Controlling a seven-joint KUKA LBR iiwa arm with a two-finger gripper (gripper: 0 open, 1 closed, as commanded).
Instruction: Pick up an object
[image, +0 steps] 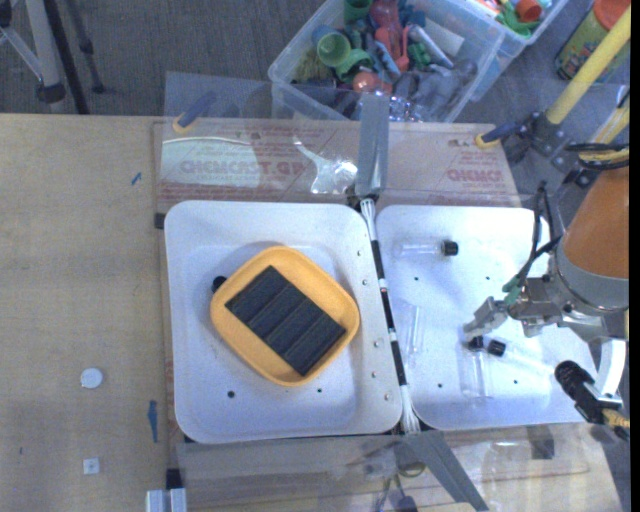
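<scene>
Small black object (495, 347) in right bin (450, 400), just below end effector (487, 318).

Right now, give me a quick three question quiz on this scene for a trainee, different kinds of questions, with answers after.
1. True or false: the yellow tray lies in the left bin.
2. Which bin is the claw over? A) left B) right
3. Fill in: the dark slatted panel sits on the ____ tray.

Key: 1 true. 2 B, the right bin. 3 yellow.
</scene>
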